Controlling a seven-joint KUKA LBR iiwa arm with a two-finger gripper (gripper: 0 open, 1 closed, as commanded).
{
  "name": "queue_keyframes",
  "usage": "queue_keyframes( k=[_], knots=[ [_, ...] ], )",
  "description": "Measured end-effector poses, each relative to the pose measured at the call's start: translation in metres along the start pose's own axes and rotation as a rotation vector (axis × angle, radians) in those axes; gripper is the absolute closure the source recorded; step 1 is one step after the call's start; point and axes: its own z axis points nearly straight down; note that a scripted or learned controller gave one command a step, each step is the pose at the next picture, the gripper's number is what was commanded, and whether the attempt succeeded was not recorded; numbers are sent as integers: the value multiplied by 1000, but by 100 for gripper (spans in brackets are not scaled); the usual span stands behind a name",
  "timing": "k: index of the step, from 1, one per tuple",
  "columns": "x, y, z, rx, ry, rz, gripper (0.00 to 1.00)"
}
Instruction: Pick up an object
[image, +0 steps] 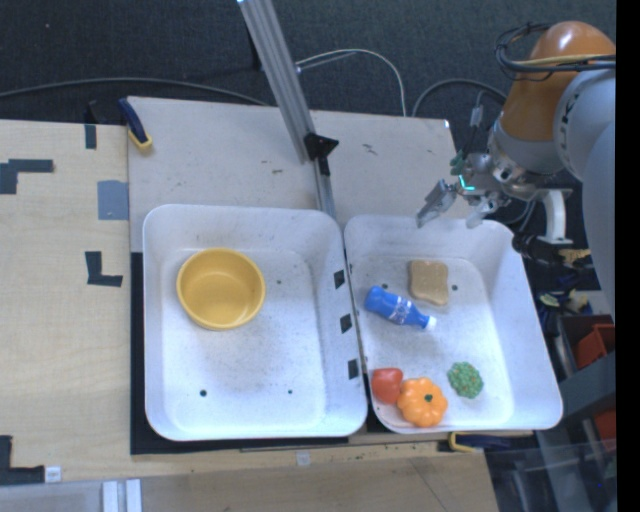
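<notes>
fixed camera above the bench (230, 150), looking down aslant, both bins (160, 300) framed

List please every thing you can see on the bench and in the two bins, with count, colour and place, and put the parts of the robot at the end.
left bin: 1, white, left half of the bench
right bin: 1, white, beside the left bin, on its right
bowl: 1, yellow, left bin, upper left part
bread slice: 1, tan, right bin, upper middle
bottle: 1, blue with white cap, right bin, lying left of centre
tomato: 1, red, right bin, near left corner
pumpkin: 1, orange, right bin, near edge, beside the tomato
broccoli: 1, green, right bin, lower right part
clamp: 1, blue and yellow, far left edge of the bench
pole: 1, grey metal, behind the bins
arm: 1, grey with orange band, upper right
gripper: 1, dark, above the far rim of the right bin
</notes>
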Motion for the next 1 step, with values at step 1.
queue_keyframes(
  k=[1],
  knots=[
    [2, -4, 65, 7, 1, 0, 0]
  ],
)
